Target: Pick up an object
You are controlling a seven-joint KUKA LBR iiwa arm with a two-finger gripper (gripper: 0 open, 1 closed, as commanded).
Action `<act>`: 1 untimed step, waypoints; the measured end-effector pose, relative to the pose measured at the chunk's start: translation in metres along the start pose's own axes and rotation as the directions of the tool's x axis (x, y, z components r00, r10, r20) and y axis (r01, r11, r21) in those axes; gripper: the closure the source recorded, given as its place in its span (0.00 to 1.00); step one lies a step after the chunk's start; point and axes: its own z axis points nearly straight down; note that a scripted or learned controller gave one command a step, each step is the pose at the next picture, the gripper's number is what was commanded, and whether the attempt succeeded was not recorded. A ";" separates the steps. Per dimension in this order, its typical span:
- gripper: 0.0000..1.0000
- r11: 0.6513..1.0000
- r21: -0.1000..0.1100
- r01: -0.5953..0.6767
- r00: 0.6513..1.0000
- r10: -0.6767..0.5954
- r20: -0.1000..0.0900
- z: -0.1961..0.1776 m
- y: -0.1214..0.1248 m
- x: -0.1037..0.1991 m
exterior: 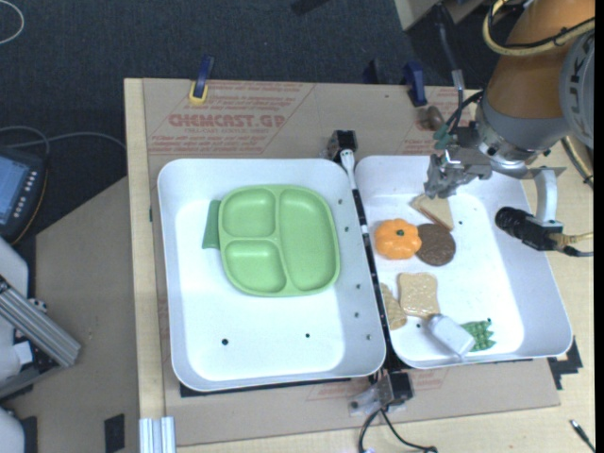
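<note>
Objects for picking lie in the right bin (552, 291), all loose on its floor. Nearest, by the bin's front edge, a grey-white cylinder (449, 334) lies tilted just beside a small green piece (479, 333). Behind them sits a tan cracker (418, 293), with another pale piece (389, 307) against the bin's left wall. Farther back, an orange pumpkin (397, 239) touches a dark brown round cookie (436, 245), and a tan toast slice (432, 211) lies just beyond. The gripper (442, 183) hangs over the toast slice near the bin's back edge; nothing is seen in its grasp, and its opening cannot be told. In the left bin (179, 281) a green divided plate (279, 240) rests toward the back.
</note>
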 end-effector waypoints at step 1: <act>1.00 1.000 0.005 0.002 1.000 -0.002 -0.002 0.008 -0.003 0.018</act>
